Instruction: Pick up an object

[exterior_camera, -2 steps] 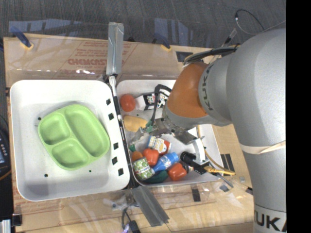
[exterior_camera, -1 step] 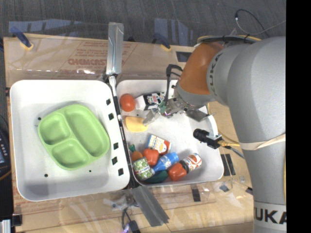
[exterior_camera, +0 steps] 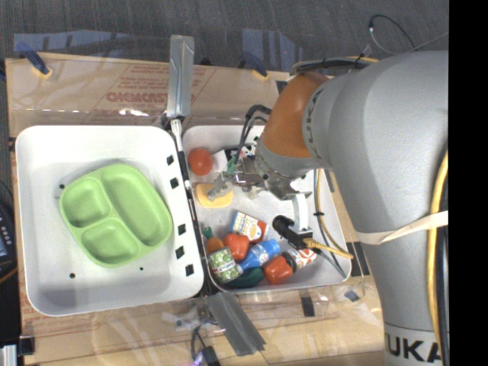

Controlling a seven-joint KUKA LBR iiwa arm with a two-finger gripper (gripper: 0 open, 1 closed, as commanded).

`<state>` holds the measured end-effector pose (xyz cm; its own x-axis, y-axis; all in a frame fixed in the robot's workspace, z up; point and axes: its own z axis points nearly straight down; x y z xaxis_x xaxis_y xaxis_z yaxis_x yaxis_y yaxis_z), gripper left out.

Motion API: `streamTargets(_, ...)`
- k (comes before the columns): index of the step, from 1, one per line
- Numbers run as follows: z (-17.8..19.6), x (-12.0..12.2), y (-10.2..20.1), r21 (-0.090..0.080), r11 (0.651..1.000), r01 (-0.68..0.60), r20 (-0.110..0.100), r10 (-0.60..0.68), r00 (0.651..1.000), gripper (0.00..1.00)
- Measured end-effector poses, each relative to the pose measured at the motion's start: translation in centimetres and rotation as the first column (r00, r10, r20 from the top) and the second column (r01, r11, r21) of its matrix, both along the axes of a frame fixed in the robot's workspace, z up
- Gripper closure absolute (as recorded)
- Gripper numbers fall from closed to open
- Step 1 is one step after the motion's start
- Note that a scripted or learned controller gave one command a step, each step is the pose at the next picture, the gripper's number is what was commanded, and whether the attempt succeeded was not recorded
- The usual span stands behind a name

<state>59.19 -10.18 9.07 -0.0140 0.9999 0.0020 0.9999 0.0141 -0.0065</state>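
Green tray (exterior_camera: 114,213): smooth matt plastic. White bins (exterior_camera: 46,280): smooth plastic. Arm (exterior_camera: 389,143): satin grey shell. Bench (exterior_camera: 91,86): glossy clear sheet.

The arm's grey bulk (exterior_camera: 381,143) is covering the right bin's (exterior_camera: 210,136) far right side, the gripper (exterior_camera: 229,178) is showing too small to read above the yellow piece (exterior_camera: 215,197), and the heaped toys (exterior_camera: 255,258) are overlapping each other

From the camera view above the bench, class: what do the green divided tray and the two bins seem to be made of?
Green divided tray: likely moulded plastic, matte, judging by its uniform colour and soft rounded compartments. Two shallow white bins: probably plastic too, smooth with a faint sheen and rounded corners; the camera view cannot confirm it.
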Motion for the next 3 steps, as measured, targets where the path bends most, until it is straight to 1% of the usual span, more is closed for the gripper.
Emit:
streamTargets(1,0.96,0.01,0.08,0.001,1.000,-0.004,-0.002,0.004,1.000,1.00)
streamTargets(2,0.96,0.00,0.07,0.001,1.000,-0.004,-0.002,0.004,1.000,0.00)
streamTargets(3,0.09,0.38,0.81,0.000,0.998,-0.061,0.002,0.061,0.998,0.00)
